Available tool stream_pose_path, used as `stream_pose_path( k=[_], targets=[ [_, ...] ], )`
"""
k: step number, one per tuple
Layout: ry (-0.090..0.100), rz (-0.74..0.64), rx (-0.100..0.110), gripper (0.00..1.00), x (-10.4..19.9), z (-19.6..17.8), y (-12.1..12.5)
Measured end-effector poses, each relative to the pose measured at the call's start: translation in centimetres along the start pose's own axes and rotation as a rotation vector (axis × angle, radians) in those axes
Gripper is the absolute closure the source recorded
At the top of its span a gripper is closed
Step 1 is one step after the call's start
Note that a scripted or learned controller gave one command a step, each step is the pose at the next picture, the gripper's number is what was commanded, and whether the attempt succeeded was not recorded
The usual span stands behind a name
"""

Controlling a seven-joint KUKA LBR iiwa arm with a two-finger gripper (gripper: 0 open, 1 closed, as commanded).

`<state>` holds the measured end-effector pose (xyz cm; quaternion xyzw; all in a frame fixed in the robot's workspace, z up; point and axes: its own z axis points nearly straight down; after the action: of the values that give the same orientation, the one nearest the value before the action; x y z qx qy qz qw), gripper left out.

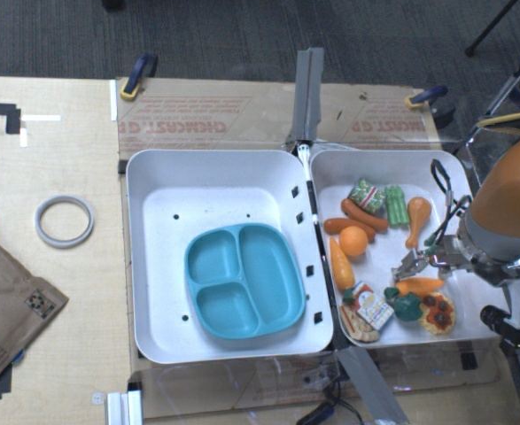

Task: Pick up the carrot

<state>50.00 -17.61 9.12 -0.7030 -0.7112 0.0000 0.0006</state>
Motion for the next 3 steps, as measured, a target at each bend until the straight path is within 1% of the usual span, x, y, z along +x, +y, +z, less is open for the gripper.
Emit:
stream_pose_path(
  k=[1, 2, 3],
  targets=[
    [0.0, -0.078, 0.0, 0.0, 2.66, 0.04, -2.21],
    [0.0, -0.074, -0.001, 1.0, 2.61, -0.8, -2.14],
    [0.0, -0.075, 0.0, 0.0, 2.61, -0.8, -2.15]
  ],
)
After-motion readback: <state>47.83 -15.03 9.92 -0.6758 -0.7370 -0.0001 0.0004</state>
